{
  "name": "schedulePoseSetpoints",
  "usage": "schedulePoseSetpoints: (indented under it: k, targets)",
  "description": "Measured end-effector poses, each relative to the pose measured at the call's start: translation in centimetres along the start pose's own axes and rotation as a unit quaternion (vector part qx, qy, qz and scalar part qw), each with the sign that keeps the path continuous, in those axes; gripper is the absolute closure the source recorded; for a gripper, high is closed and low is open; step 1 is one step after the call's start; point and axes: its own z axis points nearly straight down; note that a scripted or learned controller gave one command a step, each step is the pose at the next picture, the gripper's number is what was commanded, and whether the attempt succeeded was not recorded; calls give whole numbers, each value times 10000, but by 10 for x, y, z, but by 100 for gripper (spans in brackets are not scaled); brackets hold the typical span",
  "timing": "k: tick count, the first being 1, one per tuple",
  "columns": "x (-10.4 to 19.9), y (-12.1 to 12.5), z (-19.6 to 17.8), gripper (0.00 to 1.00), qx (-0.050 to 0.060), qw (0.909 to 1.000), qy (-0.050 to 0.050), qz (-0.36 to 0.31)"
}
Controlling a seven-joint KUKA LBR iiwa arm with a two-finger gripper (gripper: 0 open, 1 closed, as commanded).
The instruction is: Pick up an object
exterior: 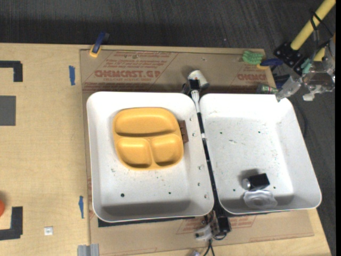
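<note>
Gripper [287,88] is sitting at upper right, partly cropped; its state is indeterminable. Cardboard [133,68] is showing partly legible "CHEMCAST" print.

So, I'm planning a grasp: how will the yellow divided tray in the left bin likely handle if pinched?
The yellow tray looks like rigid molded plastic, so probably stiff and light. It is broad with rounded edges, so fingers may slip off. It lies flat, unlikely to roll.

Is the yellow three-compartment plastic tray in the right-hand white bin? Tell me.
No. The yellow three-compartment plastic tray lies in the left white bin, while the right white bin holds a small black object.
</note>
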Motion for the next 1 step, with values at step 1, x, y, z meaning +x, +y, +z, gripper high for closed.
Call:
schedulePoseSetpoints:
  k: [1]
  targets:
    - [19,-13,147,0,-62,9987,-14,-500]
